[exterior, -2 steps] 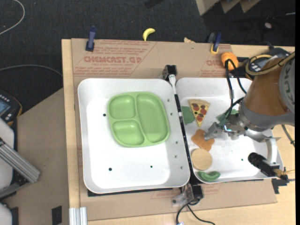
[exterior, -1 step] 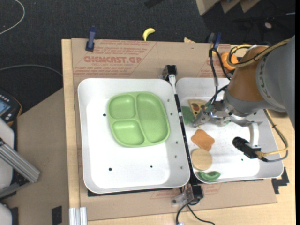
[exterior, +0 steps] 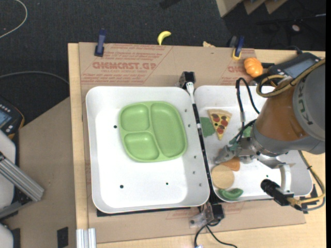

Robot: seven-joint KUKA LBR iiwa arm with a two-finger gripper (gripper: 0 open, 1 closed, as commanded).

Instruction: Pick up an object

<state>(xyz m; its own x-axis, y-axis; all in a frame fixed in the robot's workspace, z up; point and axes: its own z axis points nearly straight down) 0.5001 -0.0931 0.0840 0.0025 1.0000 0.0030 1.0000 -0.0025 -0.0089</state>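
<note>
The gripper hangs low in the right bin, grip impossible to judge. Just beyond it, a pizza slice points back toward it.

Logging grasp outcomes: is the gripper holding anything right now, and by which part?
Cannot be told. The gripper is low in the right bin among the toy food, next to the orange piece, but the wrist hides any hold.
</note>
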